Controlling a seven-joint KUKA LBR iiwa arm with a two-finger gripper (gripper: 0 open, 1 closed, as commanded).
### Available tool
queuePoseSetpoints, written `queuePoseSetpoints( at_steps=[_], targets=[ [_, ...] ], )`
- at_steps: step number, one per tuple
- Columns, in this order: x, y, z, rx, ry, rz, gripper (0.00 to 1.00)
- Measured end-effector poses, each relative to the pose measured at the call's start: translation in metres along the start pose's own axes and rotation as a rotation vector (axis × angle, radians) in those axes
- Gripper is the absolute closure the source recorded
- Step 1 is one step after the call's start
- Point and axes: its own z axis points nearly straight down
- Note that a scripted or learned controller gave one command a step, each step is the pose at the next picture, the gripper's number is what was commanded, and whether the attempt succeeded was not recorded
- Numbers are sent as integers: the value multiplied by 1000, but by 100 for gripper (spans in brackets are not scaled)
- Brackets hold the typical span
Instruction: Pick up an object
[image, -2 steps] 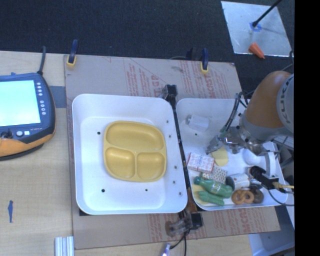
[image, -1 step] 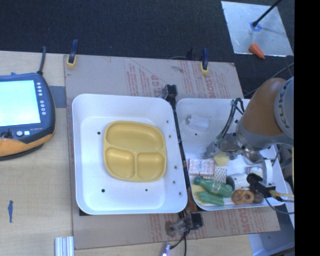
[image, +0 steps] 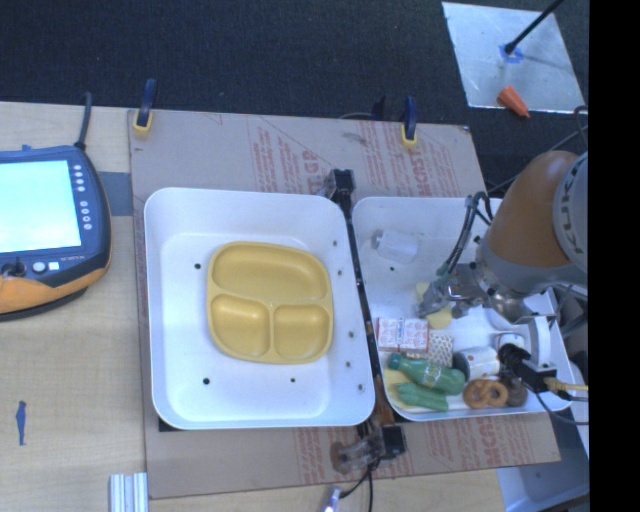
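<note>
The right bin (image: 400, 215) holds a pile of small things along its near side. Among them are two green pieces (image: 425, 380), a brown pretzel (image: 485, 393), small red-and-white packets (image: 402, 335) and a clear plastic cup (image: 397, 244) farther back. My gripper (image: 442, 294) reaches down into the middle of this bin from the right, just behind the packets. A small yellowish thing (image: 433, 294) lies right at its tip. The orange-banded wrist (image: 530, 215) hides the bin's right part.
The left bin (image: 180, 390) holds a yellow divided plate (image: 270, 300). A teach pendant (image: 45, 225) lies on the bench at the far left. Clamps (image: 143, 110) pin the cardboard sheet at the back. Cables (image: 545, 385) trail by the right bin's near corner.
</note>
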Motion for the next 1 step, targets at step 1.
queuePoseSetpoints(
  at_steps=[1],
  targets=[
    [69, 44, -91, -4, 4, 5, 100]
  ],
)
